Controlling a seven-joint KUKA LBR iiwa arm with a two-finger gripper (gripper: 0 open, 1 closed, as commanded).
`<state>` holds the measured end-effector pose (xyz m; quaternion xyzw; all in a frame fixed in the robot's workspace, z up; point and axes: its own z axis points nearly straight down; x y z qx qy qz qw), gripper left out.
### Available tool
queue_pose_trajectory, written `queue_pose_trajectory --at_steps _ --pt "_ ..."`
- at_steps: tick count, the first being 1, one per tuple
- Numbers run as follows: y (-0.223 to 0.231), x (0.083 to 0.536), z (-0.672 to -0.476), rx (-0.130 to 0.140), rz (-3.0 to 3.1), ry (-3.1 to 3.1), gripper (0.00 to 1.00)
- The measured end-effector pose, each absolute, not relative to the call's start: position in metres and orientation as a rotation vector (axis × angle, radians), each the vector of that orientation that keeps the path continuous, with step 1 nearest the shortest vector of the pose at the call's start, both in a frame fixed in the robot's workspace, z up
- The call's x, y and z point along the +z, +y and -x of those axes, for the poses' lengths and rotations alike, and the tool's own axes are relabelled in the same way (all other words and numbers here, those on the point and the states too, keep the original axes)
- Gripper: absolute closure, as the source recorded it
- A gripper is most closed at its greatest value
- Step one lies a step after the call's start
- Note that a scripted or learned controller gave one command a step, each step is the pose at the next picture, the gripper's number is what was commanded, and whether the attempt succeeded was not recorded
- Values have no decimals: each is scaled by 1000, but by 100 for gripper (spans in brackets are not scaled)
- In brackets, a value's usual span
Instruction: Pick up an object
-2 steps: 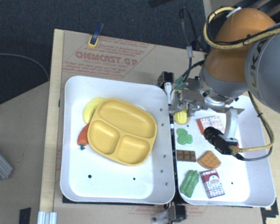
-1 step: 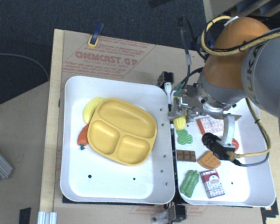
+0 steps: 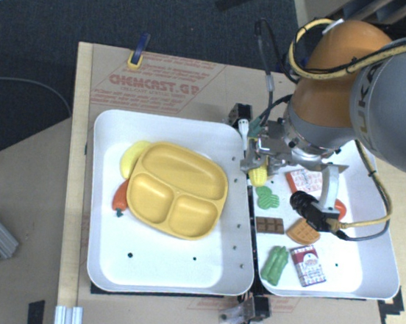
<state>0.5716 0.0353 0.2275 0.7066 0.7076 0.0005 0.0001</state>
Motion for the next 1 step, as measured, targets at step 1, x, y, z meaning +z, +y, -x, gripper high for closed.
queue_pose_trajectory --at_steps 1 --pt "25 215 -579 -3 -2224 2221 100"
